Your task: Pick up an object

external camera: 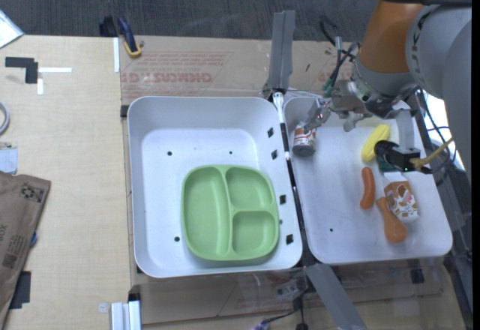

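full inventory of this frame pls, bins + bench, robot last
bins: 2, white, side by side on bench; left bin, right bin
divided plate: 1, green, middle of left bin
can: 1, red, white and silver, right bin's far-left corner
banana-shaped item: 1, yellow, far part of right bin
sausage: 1, orange-red, middle of right bin
carrot-like piece: 1, orange, right bin's near right
patterned item: 1, white and brown, touching the carrot-like piece
paper bag: 1, brown, bench's left edge
arm: 1, grey with orange band, from right
gripper: 1, above right bin's far end, near the can
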Robot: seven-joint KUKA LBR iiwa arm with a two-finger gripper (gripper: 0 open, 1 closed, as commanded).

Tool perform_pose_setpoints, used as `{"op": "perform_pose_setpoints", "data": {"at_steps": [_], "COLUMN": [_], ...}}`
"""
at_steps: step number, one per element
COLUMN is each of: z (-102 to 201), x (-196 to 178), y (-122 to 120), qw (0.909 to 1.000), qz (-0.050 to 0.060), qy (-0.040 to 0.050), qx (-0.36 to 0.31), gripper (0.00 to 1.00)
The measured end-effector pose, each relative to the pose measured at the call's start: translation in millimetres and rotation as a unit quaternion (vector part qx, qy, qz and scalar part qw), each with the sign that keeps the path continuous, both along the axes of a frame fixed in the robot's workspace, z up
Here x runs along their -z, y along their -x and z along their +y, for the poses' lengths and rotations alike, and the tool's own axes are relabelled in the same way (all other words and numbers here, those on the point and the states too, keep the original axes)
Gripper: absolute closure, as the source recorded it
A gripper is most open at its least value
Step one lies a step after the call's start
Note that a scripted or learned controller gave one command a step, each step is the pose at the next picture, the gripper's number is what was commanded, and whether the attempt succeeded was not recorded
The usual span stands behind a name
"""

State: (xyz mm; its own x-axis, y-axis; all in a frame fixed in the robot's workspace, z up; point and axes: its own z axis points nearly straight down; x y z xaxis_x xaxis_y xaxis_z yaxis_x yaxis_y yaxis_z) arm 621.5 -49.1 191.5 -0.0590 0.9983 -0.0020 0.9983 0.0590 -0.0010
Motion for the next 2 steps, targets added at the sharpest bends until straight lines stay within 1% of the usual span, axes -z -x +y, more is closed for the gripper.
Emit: {"op": "perform_pose_setpoints", "data": {"at_steps": [1,2], "z": [-68,-60], "x": [30,75], "y": [0,-29], "qw": [0.9994,0.9999], "qz": [0.001,-0.012], "qy": [0.0,0.0017], "qx": [0.033,0.012], "gripper": [0.0,0.0]}}
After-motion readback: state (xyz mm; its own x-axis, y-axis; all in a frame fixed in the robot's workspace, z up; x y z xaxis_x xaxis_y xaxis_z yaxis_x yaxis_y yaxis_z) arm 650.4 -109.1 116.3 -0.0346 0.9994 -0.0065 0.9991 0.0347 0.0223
